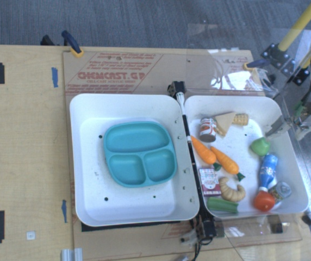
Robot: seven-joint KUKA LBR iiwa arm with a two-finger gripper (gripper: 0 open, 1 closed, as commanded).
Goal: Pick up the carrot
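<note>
Where the wooden desk (25, 162) carries a brown cardboard sheet (117, 69), two white bins sit side by side, touching along their inner rims. Left bin (85, 145) holds a teal divided plate (140, 152), lying flat near its middle. Right bin (294, 162) holds the small items. Claw (286, 125) noted at the right bin's upper right rim, above the green apple; it is partly lost in clutter at that edge, so I cannot tell whether it is clenched or released, and nothing is seen held in it. Blue and white bottle (267, 171) lies toward the bin's right side, its lower end against a red tomato (264, 201). Two carrots lie slanted in the left half of the right bin, well apart from the claw: left carrot (203, 150) close to the inner wall, right carrot (225, 161) just beside it, lower and further right, green ends pointing down-right. Small can (207, 129) stands just above the left carrot. Pale wedge (225, 122) beside the can. Red packet (210, 181) below the carrots, croissant (233, 190) touching it on the right, green cucumber (222, 205) beneath both. Green apple (260, 145) above the bottle.
</note>
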